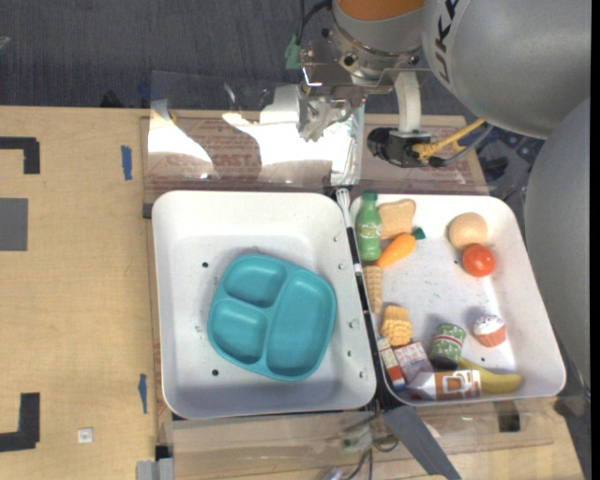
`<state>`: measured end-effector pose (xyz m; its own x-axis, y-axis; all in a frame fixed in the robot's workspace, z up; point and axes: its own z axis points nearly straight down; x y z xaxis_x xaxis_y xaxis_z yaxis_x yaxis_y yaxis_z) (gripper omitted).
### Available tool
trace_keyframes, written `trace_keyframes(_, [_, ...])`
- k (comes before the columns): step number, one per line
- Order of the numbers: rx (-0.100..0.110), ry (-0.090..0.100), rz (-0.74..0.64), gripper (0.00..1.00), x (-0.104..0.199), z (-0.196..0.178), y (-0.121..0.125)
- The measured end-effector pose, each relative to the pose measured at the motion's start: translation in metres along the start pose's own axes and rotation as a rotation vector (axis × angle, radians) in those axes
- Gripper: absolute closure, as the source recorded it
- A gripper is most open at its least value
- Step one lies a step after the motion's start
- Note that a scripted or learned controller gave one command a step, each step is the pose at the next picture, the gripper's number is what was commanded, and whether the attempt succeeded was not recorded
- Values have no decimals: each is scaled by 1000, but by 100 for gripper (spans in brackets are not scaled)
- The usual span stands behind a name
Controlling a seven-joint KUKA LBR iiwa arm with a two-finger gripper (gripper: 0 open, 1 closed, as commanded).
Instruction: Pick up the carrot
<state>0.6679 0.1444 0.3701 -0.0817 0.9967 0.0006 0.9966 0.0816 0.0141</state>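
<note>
The gripper (323,117) hangs above the far edge of the bench, beyond both bins, with nothing between its fingers; I read them as slightly apart, though glare from the shiny sheet beneath blurs them. From my remote seat I see the grey arm (506,56) reaching in from the right, its orange band (380,7) at the top of the view.

The carrot (397,249) lies in the right bin (534,309), near its far left corner. It is tilted, its green end (418,233) pointing far and right. It sits just beside a green bottle (368,227) on its left and touches or nearly touches a slice of bread (398,216) on its far side. Further right are a pale round roll (467,228) and a red tomato (478,260). Along the near side lie a waffle piece (397,324), a small can (449,339), a cupcake (488,329) and a banana (492,381). The left bin (178,234) holds a teal divided plate (272,317).

My worry is the crowding. The carrot is wedged between bottle, bread and the wall between the bins, so I judge a descending finger could land on the bottle or the rim instead of straddling the carrot. Because the carrot tapers and lies at an angle, fingers closing across the wrong axis may squeeze it out sideways, or catch the bread along with it
</note>
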Motion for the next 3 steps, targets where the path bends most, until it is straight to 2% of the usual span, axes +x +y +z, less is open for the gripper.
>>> trace_keyframes(1, [25,-4,68,100,-33,128,-8])
trace_keyframes(2, [31,-5,117,100,-46,263,-13])
trace_keyframes(3, [11,-3,444,100,-45,214,-7])
